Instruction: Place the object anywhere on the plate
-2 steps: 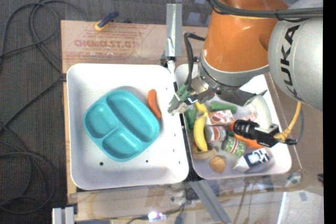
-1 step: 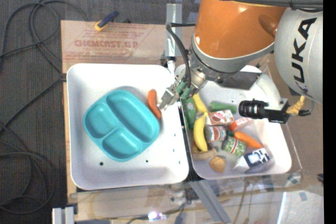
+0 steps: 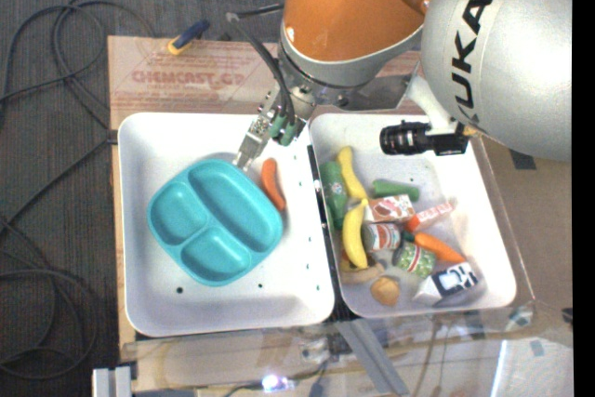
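A brown worktop [image 3: 130, 98] on dark carpet strewn with black cables [image 3: 56, 60] carries two white bins: the left bin [image 3: 139, 293] holds a blue divided plate [image 3: 216, 220], with an orange carrot [image 3: 272, 184] lying in the bin against the plate's right rim. The right bin [image 3: 493, 246] is crowded with bananas, cans and other small goods. The tool [image 3: 249, 149] hangs just above the plate's upper edge near the carrot, and whether it is clenched or released I cannot tell.

— What was cut off or hidden?
— The arm [image 3: 437, 5] ran off the top edge and covered the right bin's [image 3: 493, 200] back rim.
— And the gripper [image 3: 251, 144]?
— Its fingers were too small to tell apart against the plate's [image 3: 216, 220] back edge.
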